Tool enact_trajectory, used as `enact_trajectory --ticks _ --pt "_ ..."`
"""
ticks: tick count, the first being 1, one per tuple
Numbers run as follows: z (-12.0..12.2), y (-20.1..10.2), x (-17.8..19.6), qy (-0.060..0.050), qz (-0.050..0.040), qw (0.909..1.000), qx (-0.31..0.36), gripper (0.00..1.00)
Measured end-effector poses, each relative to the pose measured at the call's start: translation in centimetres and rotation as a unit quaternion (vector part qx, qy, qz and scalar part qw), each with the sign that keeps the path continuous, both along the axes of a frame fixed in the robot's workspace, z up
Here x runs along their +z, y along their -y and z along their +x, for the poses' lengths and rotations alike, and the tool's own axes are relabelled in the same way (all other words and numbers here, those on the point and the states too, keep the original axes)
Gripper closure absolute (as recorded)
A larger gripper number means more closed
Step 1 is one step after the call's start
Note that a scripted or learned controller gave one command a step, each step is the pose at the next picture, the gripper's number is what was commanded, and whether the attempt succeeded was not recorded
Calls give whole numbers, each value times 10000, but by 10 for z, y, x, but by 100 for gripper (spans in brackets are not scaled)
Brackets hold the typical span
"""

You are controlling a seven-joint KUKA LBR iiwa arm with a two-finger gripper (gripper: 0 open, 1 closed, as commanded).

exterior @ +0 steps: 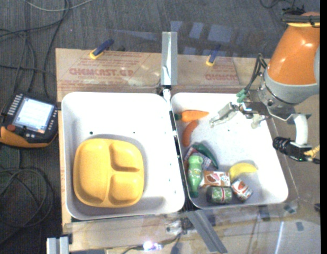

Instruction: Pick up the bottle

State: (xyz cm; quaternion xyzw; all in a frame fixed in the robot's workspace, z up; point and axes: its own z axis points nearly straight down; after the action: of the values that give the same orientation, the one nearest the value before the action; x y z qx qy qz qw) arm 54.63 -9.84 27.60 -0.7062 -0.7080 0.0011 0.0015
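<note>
Your main risk is the crowding around the bottle [194, 174]: it lies in the right bin [269, 147], pressed close to that bin's left wall, so a finger coming down on that side can strike the wall or the rim instead of sliding past. A dark green vegetable [206, 153] lies just beside the bottle's top end, and a small carton [216, 178] and a dark can [220, 195] sit just beside its lower end, so a slightly off descent may pinch a neighbour or nudge the bottle away. The gripper [227, 112] hovers well apart from the bottle, up and to its right, over the bin's upper part near a carrot [194, 115]; you can see its fingers spread with nothing between them. Because the bottle lies flat and looks round and glossy, you should expect it to roll or squirt out if the fingers close along its length, not across it. The bottle itself is green, with a pale label area near its upper end and a bright shine on its body; it points roughly up and down the bin, tilted a little.
</note>
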Motion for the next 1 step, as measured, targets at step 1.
enact_trajectory --ticks 1 --pt "22 13 -134 -6 -3 9975 -707 0"
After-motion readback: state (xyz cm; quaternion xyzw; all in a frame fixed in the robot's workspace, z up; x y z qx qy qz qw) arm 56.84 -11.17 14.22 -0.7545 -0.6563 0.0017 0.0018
